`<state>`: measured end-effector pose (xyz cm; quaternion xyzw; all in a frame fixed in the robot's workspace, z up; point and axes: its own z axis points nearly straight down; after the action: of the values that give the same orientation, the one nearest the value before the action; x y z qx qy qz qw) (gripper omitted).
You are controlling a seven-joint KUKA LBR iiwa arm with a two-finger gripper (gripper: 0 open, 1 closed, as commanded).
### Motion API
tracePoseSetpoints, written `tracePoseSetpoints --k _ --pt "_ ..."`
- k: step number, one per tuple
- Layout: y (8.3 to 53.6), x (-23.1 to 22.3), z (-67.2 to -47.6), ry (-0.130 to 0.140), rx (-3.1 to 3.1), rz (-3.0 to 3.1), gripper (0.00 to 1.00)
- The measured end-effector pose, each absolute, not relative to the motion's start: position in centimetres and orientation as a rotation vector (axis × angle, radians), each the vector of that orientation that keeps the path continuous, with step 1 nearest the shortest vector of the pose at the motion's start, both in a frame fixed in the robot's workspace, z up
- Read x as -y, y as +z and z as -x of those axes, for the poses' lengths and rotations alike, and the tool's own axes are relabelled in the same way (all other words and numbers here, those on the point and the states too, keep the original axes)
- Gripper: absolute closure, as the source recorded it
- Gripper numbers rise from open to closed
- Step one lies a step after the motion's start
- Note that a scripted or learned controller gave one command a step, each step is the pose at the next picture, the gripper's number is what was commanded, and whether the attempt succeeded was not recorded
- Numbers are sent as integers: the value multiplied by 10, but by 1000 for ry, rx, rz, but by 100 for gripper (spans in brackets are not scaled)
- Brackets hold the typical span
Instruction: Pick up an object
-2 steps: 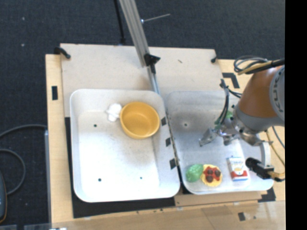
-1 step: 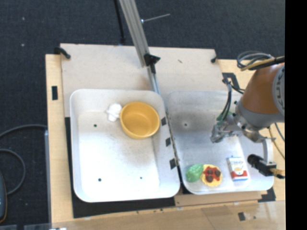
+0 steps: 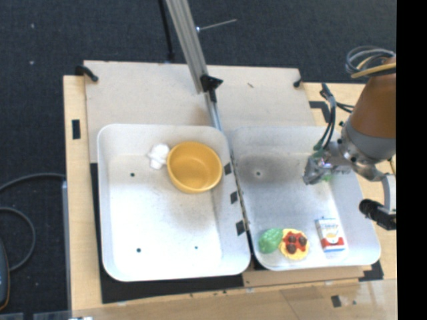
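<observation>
You're mid-approach: the pincer (image 3: 315,172) hangs over the right bin (image 3: 280,179), can't tell its state. Next, drop toward the small carton (image 3: 330,235).

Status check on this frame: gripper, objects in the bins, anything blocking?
Gripper low over right bin, nothing seen between fingers. Green item, red-yellow item, small carton along near edge, untouched. No obstruction.

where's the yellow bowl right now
The yellow bowl sits in the left bin, near its upper right corner, with a small white object touching its left side.
</observation>
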<state>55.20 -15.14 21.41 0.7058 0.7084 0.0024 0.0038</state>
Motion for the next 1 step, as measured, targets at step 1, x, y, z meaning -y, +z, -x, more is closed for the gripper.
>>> tracePoseSetpoints --k 1 --pt "279 152 -552 8 -2219 -2211 100"
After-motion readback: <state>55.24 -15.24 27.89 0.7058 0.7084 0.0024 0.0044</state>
